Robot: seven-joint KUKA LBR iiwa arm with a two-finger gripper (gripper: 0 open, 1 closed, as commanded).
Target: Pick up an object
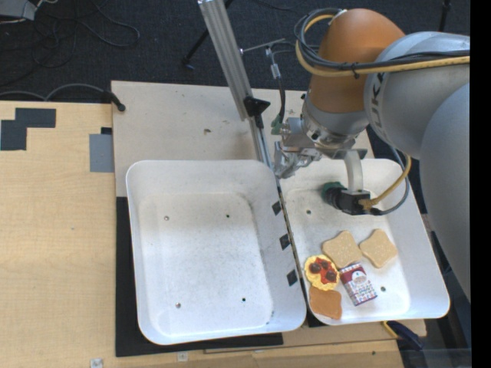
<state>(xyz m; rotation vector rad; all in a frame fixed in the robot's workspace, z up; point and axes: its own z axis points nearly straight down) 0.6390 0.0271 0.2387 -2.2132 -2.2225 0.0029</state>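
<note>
Now, operator, note: red carton (358, 284) in right bin (430, 297) carries print, too small to read. You see gripper (290, 159) at that bin's far-left corner, well apart from carton; finger state cannot tell. Carton lies flat, long axis running near-to-far, tilted slightly left. Toast slices (360, 248) just beyond carton.

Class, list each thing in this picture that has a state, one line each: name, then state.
Left bin: level on the bench.
Right bin: level, holding the toys.
Two toast slices: flat, side by side.
Toy pizza: flat, overlapping the orange piece.
Small red carton: lying down.
Claw: above the bins' divide.
</note>
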